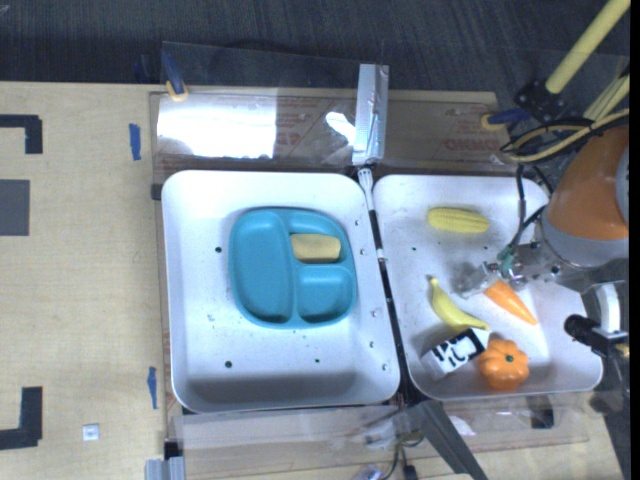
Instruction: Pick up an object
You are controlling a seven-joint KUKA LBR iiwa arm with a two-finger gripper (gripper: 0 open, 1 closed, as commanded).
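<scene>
The right bin (400,208) holds several toy foods. A yellow corn cob (458,220) lies near the back, and a banana (452,308) lies in the middle. An orange carrot (514,304) sits to the right of the banana. At the front stands an orange pumpkin-like piece (502,364), with a black-and-white item (456,349) beside it. My gripper (489,274) reaches in from the right, low over the bin floor, just at the carrot's upper-left end. I see nothing clearly held in it.
The left bin (190,268) carries a blue divided plate (270,268) with a yellow block (317,248) in its upper right compartment. The arm's orange band (592,198) and wrist cover the right bin's right edge. Cables (545,133) and a yellow pole (595,33) lie behind.
</scene>
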